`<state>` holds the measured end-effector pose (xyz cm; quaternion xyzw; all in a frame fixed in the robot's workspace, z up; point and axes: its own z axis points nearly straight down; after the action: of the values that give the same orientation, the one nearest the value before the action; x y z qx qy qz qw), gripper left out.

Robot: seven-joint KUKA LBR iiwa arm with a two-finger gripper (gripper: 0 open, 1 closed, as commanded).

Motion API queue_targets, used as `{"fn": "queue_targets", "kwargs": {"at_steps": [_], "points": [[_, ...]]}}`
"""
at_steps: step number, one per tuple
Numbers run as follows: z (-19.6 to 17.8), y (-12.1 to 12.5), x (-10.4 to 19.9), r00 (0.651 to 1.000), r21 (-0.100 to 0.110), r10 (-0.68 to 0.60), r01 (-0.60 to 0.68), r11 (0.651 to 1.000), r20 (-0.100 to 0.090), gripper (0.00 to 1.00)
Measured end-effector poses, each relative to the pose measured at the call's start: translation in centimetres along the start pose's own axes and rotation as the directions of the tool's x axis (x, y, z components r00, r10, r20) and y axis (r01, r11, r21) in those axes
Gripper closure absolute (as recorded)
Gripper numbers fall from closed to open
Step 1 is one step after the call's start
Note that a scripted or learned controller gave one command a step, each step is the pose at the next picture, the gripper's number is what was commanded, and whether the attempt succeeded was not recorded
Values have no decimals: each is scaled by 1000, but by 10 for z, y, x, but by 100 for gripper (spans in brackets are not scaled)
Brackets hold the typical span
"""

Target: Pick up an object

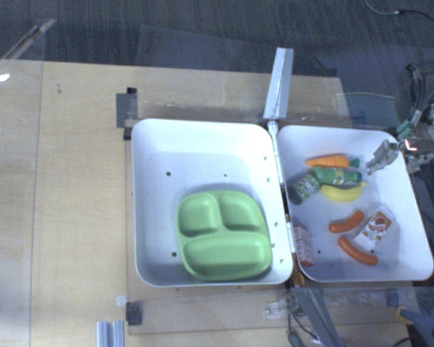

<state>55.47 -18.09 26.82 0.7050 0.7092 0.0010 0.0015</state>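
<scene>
pincer (382,157) just right of carrot (327,162)

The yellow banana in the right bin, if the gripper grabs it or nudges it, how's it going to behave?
The banana looks like smooth toy plastic, so probably light, stiff and a bit slippery. Its curve suggests it would pivot rather than roll. It seems to touch the green bottle and lies near the carrot, so a push would likely shift those.

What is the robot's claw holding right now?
Nothing that can be seen. The gripper is above the right bin, near the toy carrot, with nothing between its fingers.
</scene>
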Motion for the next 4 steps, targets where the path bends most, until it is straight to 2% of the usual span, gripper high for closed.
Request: {"fn": "queue_targets", "kwargs": {"at_steps": [1, 2, 3, 4], "points": [[156, 15, -18, 1000, 1, 2, -2, 1000, -1, 0], [144, 18, -17, 1000, -7, 0, 0, 1000, 0, 100], [179, 57, 55, 1000, -11, -2, 2, 1000, 0, 100], [179, 56, 53, 1000, -9, 0, 0, 1000, 2, 0]]}}
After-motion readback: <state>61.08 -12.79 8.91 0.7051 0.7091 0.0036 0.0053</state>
